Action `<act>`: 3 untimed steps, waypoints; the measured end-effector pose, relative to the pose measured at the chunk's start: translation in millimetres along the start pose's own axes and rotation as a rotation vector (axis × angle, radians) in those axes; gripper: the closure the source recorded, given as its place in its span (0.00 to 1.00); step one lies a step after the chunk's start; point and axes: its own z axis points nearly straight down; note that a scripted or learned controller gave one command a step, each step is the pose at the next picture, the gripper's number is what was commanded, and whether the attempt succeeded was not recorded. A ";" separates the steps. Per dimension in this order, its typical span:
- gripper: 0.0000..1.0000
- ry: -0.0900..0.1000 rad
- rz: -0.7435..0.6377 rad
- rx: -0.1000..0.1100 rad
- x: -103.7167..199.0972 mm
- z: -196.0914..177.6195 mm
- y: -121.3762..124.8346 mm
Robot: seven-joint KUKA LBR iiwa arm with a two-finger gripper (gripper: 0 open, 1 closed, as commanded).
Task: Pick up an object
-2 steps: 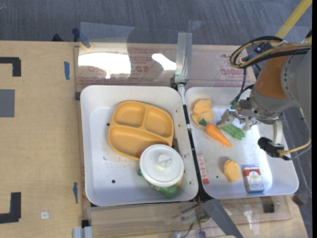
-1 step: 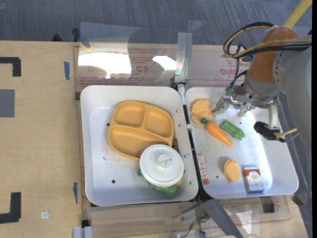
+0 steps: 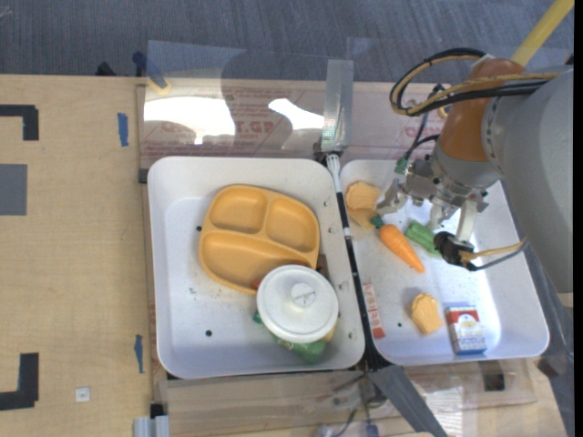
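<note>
Bins are seen side by side on the bench. In the left bin (image 3: 173, 271) an orange divided plate (image 3: 260, 235) lies, with a white lidded cup (image 3: 297, 303) resting partly over its lower corner and something green beneath the cup. The right bin (image 3: 510, 326) holds a toy carrot (image 3: 401, 246), a green piece (image 3: 422, 237) just beside it, a yellow lump (image 3: 362, 196) near the top left corner, a second yellow lump (image 3: 424, 313) lower down, and a small red and white box (image 3: 465, 328) next to that. The gripper (image 3: 426, 209) is positioned low over the carrot and the green piece, at the bin's upper part. Whether it is open or closed cannot be told, and nothing is seen held.
</note>
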 end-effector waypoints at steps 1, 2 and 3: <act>0.00 0.000 -0.032 -0.004 -0.2 -0.7 -45.5; 1.00 0.000 -0.031 -0.009 -0.3 -12.9 -43.5; 1.00 0.000 -0.030 -0.010 -0.3 -22.5 -43.2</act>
